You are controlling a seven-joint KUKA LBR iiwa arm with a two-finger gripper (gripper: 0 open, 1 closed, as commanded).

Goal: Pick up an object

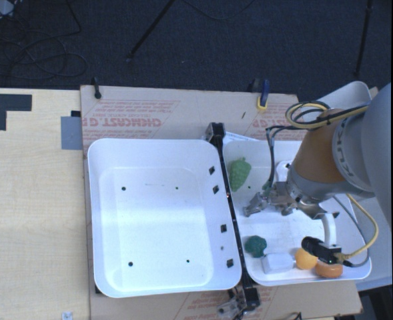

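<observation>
Orange piece (pixel 329 270), yellow piece (pixel 305 259), white block (pixel 277 263) and dark green lump (pixel 255 245) sit along the near edge of the right-hand bin (pixel 283 229). Their exact shapes are too small to make out. Past them the gripper (pixel 251 207) hangs low over the bin floor, holding nothing visible; whether it is open or closed cannot be told. A pale green lump (pixel 239 172) lies farther back by the divider. The arm (pixel 356 145) hides the bin's far right corner. The left-hand bin (pixel 156 212) rests on cardboard (pixel 149 115) over the pale desk (pixel 29 212), with dark floor (pixel 216 32) beyond.
</observation>
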